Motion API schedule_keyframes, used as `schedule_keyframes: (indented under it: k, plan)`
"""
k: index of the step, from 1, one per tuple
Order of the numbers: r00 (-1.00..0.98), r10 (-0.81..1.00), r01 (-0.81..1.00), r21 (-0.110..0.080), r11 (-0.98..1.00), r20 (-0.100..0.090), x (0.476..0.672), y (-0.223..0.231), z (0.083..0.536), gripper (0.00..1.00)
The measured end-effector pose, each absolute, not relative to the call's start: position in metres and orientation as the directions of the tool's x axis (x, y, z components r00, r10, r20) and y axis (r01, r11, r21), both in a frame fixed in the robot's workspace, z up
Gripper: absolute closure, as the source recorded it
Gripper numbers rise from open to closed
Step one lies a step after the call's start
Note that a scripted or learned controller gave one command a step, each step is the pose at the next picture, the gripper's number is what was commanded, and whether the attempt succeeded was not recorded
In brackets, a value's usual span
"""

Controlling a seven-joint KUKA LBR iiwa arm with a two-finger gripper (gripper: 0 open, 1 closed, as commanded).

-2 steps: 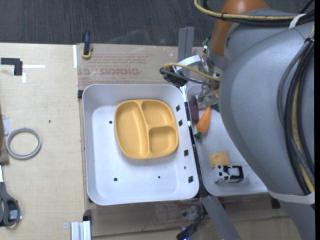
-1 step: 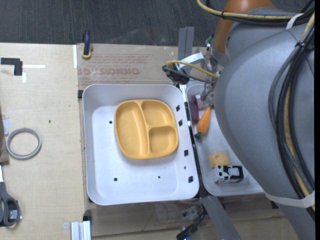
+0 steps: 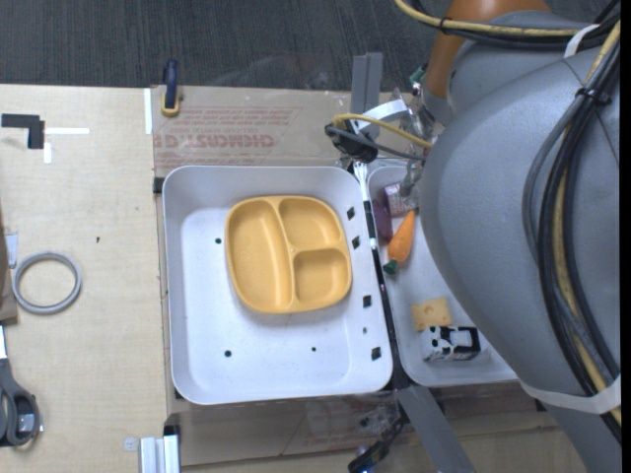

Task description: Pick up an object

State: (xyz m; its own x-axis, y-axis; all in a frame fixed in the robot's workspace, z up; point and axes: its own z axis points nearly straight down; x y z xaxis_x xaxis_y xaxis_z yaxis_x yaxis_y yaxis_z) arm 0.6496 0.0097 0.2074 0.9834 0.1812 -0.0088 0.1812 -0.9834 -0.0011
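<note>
Objects for picking lie in the right bin (image 3: 394, 358): a carrot (image 3: 401, 237), cheese wedge (image 3: 431, 314) and cow-patterned piece (image 3: 453, 342). The arm (image 3: 523, 195) probably hides the pincer, so I cannot tell its state.

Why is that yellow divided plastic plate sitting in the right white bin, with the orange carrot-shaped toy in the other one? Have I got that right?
Not quite. The camera view shows the yellow divided plastic plate in the left white bin; the orange carrot-shaped toy lies in the right bin.
</note>
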Motion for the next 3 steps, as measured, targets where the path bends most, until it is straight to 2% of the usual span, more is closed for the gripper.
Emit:
schedule_keyframes:
  k: [1,2,3]
  plan:
    - [0.985,0.174,0.174,-0.002,-0.985,-0.012,0.650,0.006,0.216,1.00]
    - [0.984,0.175,0.175,-0.002,-0.985,-0.012,0.650,0.006,0.216,0.00]
    - [0.980,0.198,0.198,0.001,-0.980,-0.006,0.642,-0.077,0.191,0.00]
